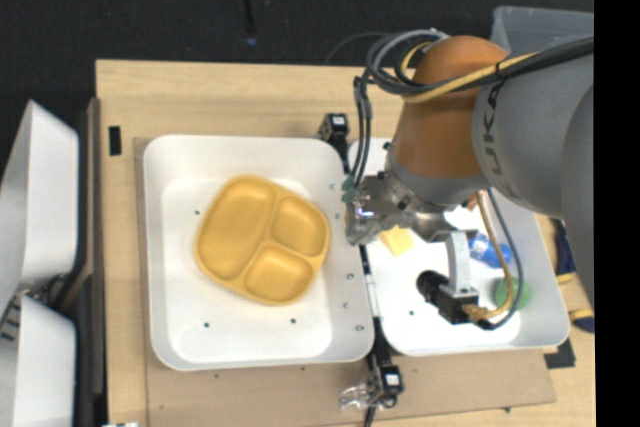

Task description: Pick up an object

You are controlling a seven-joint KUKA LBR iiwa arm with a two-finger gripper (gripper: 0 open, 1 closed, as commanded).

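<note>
Currently the gripper (362, 218), spread or closed I cannot tell, hangs at the near wall of the view-left shallow white bin (172, 315), where close beside it lies a yellow three-compartment plastic plate (262, 240), likely light, stiff and slick, so pinch its raised rim.

My grey arm (540, 135) carries a rounded orange band (445, 115), black lettering beside it, dark cables (380, 65) looping at the frame's upper middle, and a silvery gripper (364, 218).
</note>
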